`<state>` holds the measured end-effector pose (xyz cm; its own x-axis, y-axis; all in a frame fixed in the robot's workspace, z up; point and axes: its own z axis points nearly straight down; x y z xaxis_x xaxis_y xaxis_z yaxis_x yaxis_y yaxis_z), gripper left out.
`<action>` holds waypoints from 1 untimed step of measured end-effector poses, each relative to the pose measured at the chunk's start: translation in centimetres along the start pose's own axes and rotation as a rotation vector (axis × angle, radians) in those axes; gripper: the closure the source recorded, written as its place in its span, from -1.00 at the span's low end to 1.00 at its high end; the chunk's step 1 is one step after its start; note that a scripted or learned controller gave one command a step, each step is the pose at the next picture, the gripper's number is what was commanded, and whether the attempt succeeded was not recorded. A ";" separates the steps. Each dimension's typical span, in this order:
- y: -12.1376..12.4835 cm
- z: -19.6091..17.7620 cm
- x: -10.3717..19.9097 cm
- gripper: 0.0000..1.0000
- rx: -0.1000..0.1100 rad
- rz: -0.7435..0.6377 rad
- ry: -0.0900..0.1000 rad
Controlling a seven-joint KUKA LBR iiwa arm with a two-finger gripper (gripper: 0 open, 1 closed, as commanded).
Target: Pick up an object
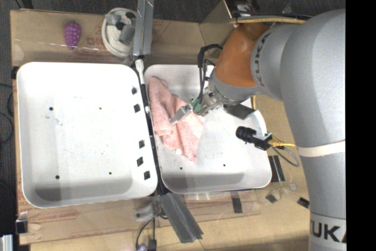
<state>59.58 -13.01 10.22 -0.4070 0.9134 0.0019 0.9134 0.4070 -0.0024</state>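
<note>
Your target is the crumpled pink cloth (170,117), a soft rag lying in the right-hand shallow white bin (235,176), bunched against that bin's left wall and running from near the top corner down toward the middle. The left-hand white bin (76,126) sits just beside it.

The tool (187,111) is down at the cloth's right edge, touching or all but touching the fabric about halfway along its length. From this slanted overhead look you cannot tell whether it is spread or pinched, nor whether any cloth is caught in it.

Judge the cloth as light, limp and not fragile. It will not slide like a hard thing, but it will drape, stretch out and trail as it lifts, so a shallow pinch on a single layer may slip free. Take hold where the fabric is thickest: the raised fold along the middle, just left of the tool. Avoid the flat, thin lower end, and avoid the strip pressed against the bin wall, where one side of the tool could foul the rim.
</note>
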 end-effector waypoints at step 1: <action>1.3 1.0 2.0 -1.00 0.000 -0.005 0.000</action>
<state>59.95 -10.70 9.22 -0.4114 0.9115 0.0017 0.9115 0.4114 -0.0028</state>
